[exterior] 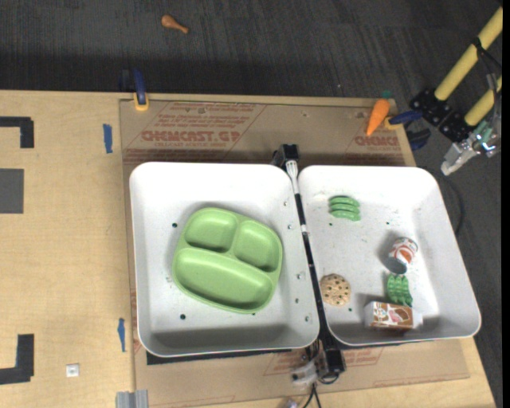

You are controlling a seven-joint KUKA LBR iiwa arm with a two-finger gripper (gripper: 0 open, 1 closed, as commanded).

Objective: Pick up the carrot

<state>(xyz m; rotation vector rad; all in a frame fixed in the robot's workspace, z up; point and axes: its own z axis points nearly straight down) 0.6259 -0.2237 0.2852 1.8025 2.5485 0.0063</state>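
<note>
Nearest lay a small carton (392, 315), on its side by the near edge of the right bin (446, 239), toward its near right corner; just beyond it, almost touching, sat a green ridged piece (398, 287); a round cookie (335, 289) lay by the bin's left wall, apart from both; farther in, near the right wall, a small can (403, 252) with red and white on it lay tilted; a flat green ribbed item (344, 207) rested toward the far left corner of that bin.

Across the seam, the left bin (151, 239) carried a green divided plate (229, 257) around its middle, clear of all four walls; a black clamp (287, 155) stood at the far end of the seam between the bins.

Beyond the bins, the carrot (378, 117) lay on the brown cardboard sheet (239, 131), outside both bins, near that sheet's far right corner and past the far edge of the right bin, its green end pointing away; a blue clamp (139, 86) gripped the sheet's far left corner.

Off the sheet's right edge, the gripper (468, 154) hung past the far right corner of the right bin, well apart from the carrot, with nothing seen in it; whether it was parted or closed was too small to make out.

Farthest, a small orange object (174, 24) lay on the dark floor.
</note>
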